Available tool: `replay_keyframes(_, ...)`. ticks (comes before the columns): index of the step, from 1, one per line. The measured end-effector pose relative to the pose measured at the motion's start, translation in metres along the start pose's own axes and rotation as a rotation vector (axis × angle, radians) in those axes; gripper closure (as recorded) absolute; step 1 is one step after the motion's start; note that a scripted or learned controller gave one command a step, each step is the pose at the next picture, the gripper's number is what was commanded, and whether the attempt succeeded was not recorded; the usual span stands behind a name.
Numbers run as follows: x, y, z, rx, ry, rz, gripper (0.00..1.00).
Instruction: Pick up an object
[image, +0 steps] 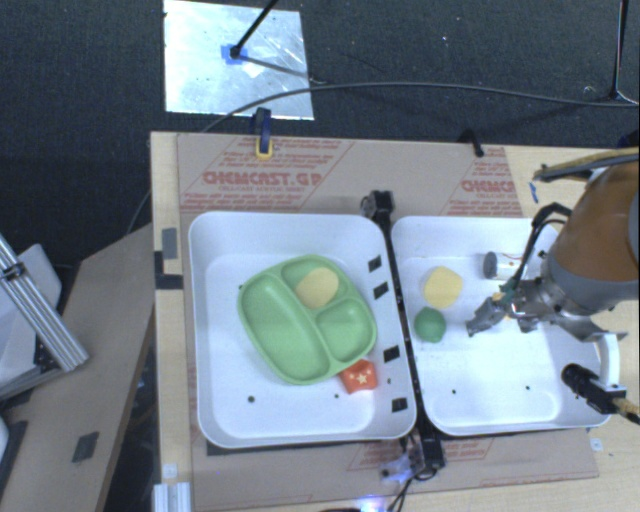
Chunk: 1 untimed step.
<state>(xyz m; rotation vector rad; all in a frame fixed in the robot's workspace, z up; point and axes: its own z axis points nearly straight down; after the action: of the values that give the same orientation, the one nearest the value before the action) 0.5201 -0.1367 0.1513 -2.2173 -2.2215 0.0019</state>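
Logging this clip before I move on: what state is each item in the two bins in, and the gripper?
Green divided plate: flat in left bin.
Yellow piece: in a plate compartment.
Orange block: beside plate's edge.
Yellow object: loose, right bin.
Green ball: loose, right bin.
Gripper: over right bin, holding nothing.

Red "CHEMCAST GP" print on brown board (330, 165) behind bins, repeated partly at right

In the right white bin (480, 420), the front floor lies bare; a yellow block (443, 286), green ball (430, 324) and small grey cylinder (490, 264) crowd the rear-left part.
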Motion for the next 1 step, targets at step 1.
replay_keyframes(1, -0.0043, -0.0095, 0.0535, 0.0, 0.0, 0.001, 0.0)
